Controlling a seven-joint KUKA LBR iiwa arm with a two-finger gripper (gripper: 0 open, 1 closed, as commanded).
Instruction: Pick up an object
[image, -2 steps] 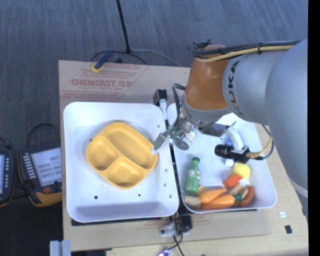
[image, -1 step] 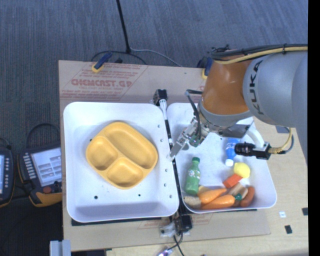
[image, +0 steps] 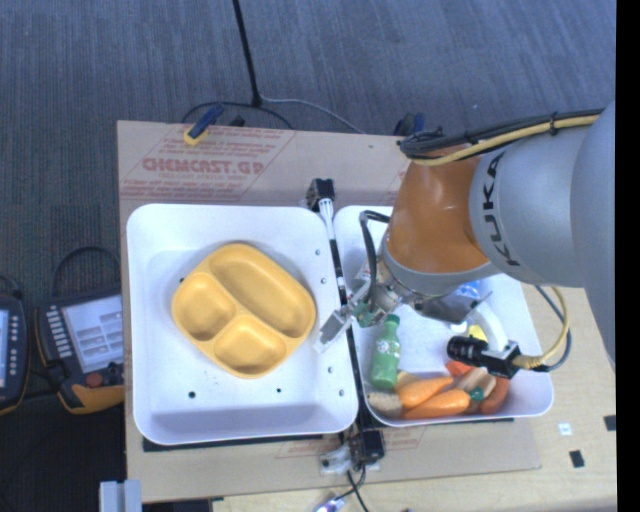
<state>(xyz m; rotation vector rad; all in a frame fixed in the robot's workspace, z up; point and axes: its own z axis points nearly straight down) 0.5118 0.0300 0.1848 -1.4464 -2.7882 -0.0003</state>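
Mostly, arm hides right bin; gripper indistinct.

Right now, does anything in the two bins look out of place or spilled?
Nothing stands out. The yellow divided tray lies flat in the left bin. The green bottle and the carrots are piled inside the right bin.

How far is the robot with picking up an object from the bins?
Done: the arm has reached over the right bin, and its gripper sits low beside the green bottle. In hand: nothing shows as lifted; the bottle and the carrots lie in that bin. Left: grasp one object and raise it. The yellow divided tray rests in the left bin.
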